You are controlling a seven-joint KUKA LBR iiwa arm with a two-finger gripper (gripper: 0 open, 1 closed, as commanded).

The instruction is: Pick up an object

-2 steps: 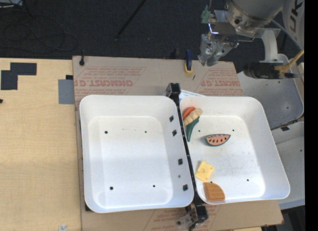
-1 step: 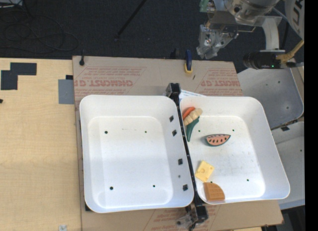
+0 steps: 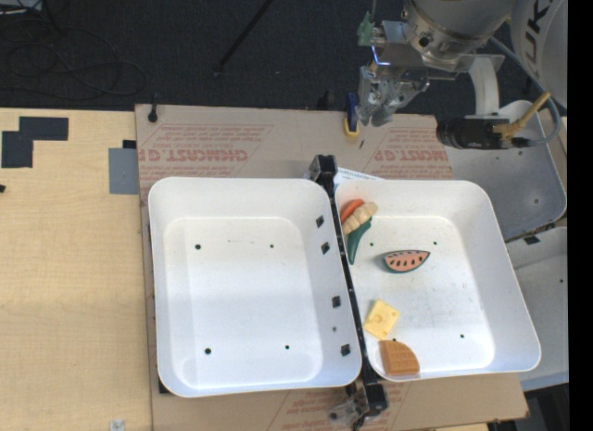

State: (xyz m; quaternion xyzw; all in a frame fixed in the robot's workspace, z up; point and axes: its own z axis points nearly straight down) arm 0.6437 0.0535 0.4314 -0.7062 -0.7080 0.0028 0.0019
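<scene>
Above right bin (image 3: 482, 199) rear edge: hand (image 3: 375, 109) raised, finger state indeterminate. Step: pre-grasp. Next: descend onto watermelon slice (image 3: 406, 260).

Four toys lie in right bin (image 3: 482, 207) (watermelon slice (image 3: 406, 260) central).

Arm (image 3: 454, 3): grey casing, orange band above wrist, black lettering on link. Gripper (image 3: 378, 109): bare metal, thin cables, small blue light.
</scene>
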